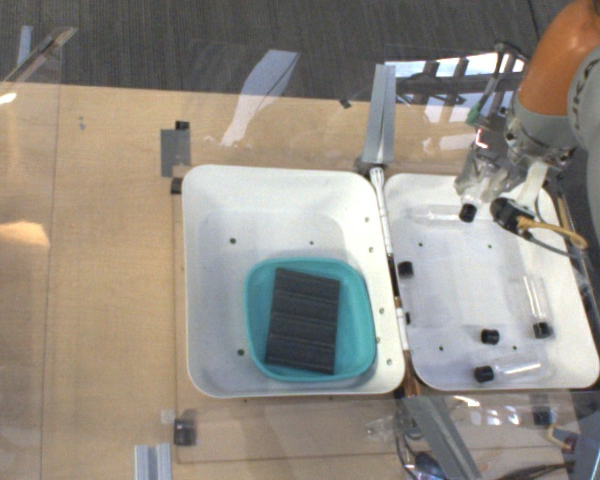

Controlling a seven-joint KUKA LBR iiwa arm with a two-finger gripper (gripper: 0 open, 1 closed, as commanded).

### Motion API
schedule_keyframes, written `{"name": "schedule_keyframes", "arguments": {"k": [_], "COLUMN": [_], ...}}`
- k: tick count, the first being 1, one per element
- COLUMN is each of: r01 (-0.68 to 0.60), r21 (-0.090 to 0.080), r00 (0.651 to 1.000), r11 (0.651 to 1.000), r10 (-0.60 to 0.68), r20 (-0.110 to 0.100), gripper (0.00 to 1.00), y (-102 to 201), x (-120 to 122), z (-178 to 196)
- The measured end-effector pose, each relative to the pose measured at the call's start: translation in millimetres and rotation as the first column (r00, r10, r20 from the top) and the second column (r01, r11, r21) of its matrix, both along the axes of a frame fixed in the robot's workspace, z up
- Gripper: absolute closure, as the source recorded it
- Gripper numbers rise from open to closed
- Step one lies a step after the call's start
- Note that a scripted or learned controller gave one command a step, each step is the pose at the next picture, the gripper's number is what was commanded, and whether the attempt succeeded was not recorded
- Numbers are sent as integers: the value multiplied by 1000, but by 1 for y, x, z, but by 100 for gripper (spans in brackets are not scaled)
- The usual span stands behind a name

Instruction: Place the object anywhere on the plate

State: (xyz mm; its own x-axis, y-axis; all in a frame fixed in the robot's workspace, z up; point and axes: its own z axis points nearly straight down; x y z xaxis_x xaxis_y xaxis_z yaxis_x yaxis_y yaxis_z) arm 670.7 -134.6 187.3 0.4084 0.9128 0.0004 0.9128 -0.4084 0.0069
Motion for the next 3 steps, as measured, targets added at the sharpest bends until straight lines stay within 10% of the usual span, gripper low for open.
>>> {"name": "schedule_keyframes", "arguments": {"k": [1, 3], "r01": [-119, -380], "r21": [3, 3], "r00": [993, 925], "r11": [993, 925], "r10": [119, 380], "r20": [-1, -4], "gripper": [100, 100], "y": [98, 191], "x": [-40, -166], "z": [16, -3]}}
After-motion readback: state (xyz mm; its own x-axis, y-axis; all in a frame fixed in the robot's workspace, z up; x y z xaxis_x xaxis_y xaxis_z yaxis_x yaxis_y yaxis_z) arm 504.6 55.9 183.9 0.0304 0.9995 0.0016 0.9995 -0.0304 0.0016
